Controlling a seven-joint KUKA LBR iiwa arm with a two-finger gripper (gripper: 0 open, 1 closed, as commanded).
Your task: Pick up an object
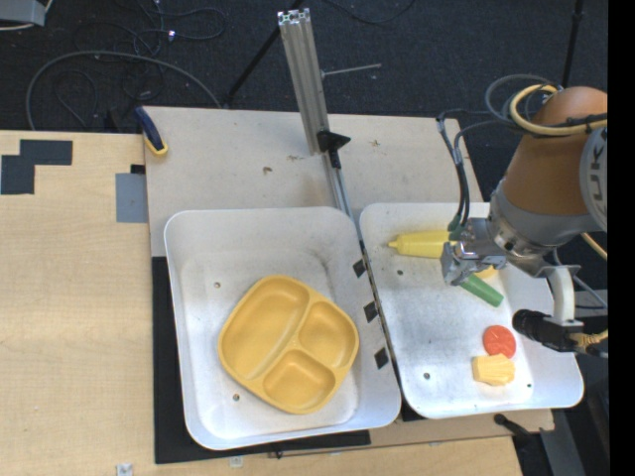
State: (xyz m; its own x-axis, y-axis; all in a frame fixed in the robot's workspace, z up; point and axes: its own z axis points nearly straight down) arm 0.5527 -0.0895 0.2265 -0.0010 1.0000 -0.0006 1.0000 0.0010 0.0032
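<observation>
Yellow corn-shaped plastic toy [419, 245] lies lengthwise left-right, tip pointing left, in your right white bin [437, 385]; gripper [462, 264] touching it, jaw state indeterminable.

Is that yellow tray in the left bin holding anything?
Empty. The yellow tray lies flat in the left bin, and all three compartments show bare yellow plastic.

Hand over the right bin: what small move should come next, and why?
Probably a short drop straight down. The hand sits low in the right bin, between the yellow corn and the green piece, and nothing is seen between its fingers. I can't tell if they are open, so lower slowly onto the green piece.
</observation>
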